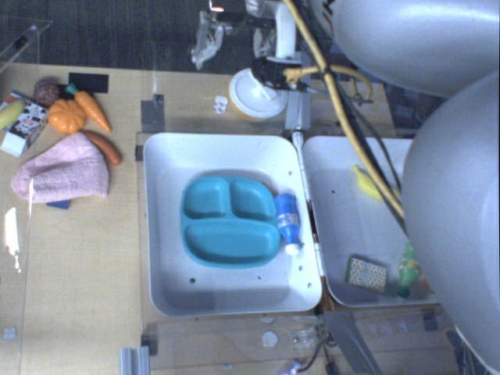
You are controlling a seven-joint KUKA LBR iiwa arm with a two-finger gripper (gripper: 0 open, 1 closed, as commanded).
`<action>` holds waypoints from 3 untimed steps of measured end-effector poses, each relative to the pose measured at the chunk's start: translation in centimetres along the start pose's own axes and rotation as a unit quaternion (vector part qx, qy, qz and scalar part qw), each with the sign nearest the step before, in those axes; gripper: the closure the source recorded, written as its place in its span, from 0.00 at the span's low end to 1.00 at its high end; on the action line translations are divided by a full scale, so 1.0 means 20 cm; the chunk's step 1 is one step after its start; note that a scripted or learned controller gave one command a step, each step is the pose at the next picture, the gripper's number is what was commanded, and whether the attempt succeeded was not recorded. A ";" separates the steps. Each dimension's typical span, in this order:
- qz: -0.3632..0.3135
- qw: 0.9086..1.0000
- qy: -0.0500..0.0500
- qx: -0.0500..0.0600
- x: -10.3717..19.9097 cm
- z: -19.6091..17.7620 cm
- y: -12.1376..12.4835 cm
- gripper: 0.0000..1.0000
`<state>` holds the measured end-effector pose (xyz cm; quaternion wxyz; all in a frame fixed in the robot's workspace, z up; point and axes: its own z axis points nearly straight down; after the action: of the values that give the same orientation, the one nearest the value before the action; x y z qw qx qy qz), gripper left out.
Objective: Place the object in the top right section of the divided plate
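A pink cloth [62,172] lies left of the bins, with a toy carrot [94,108] and a small orange pumpkin [66,116] just above it.

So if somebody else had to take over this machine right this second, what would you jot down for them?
Gripper: up beyond the bench's far edge, away from both bins; whether it carries anything can't be made out.
Divided plate: teal, in the left bin; all three sections bare.
Blue bottle: lying in the left bin, against the plate's right rim, not on it.
Right bin: a yellow item, a speckled sponge, a green item.
Done: nothing placed yet.
Left: put the object into the plate's top right section.
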<state>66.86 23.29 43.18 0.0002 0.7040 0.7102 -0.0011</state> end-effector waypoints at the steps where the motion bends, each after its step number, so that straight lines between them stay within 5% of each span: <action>1: 0.000 1.000 0.000 0.000 0.00 0.00 0.00 0.00; 3: 0.000 1.000 0.000 0.000 0.00 0.00 0.00 0.00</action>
<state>66.86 23.29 43.19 0.0002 0.7040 0.7102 -0.0011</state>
